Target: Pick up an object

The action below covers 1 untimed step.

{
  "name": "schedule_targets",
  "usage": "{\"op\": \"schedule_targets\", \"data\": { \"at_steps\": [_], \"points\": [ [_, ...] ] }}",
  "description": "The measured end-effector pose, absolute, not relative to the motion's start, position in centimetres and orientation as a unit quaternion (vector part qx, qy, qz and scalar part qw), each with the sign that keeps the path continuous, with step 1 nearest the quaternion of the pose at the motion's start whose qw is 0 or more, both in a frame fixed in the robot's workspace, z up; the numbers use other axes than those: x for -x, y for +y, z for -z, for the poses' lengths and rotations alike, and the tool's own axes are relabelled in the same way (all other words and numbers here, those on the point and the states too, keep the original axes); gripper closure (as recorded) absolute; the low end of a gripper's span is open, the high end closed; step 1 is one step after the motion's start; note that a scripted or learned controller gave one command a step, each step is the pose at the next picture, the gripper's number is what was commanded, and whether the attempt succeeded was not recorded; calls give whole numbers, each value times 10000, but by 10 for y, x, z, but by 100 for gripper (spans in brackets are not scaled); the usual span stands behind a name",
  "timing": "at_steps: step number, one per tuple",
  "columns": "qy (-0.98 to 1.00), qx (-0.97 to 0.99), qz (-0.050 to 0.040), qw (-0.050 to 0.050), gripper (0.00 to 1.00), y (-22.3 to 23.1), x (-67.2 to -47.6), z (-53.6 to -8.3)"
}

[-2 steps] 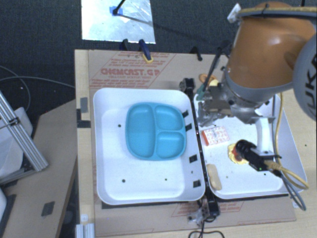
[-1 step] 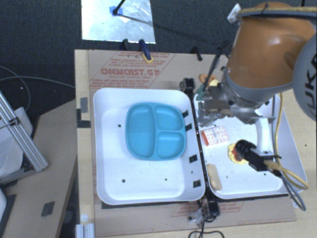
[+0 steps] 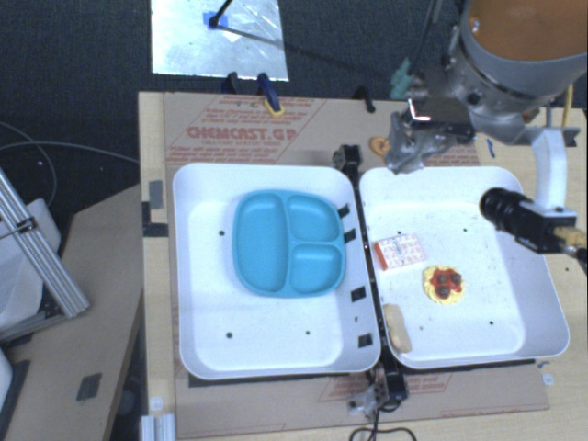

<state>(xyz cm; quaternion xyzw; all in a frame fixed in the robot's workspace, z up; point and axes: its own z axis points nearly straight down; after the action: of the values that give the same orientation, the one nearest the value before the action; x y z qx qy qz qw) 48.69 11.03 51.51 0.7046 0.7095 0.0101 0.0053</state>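
Observation:
A blue three-compartment plate (image 3: pixel 288 243) lies in the left bin (image 3: pixel 207 338). The right bin (image 3: pixel 514 338) holds a small white card with red print (image 3: pixel 401 251), a yellow toy pizza slice with red toppings (image 3: pixel 444 283) and a tan bread-like piece (image 3: pixel 398 327) near its front left corner. My gripper (image 3: pixel 404 159) hangs over the far left edge of the right bin, well apart from all three items, with nothing visible between its fingers.
A black cylindrical device (image 3: pixel 516 215) juts in over the right bin's right side. A divider with black clips (image 3: pixel 360 246) runs between the bins. A blue clamp (image 3: pixel 267 92) and a shiny sheet (image 3: pixel 217 26) lie beyond the bench's far edge.

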Motion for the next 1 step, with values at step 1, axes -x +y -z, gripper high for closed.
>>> {"op": "schedule_targets", "data": {
  "at_steps": [1],
  "points": [
    [7062,-7080,-27,23,0,66,-487,-537]
  ]
}}
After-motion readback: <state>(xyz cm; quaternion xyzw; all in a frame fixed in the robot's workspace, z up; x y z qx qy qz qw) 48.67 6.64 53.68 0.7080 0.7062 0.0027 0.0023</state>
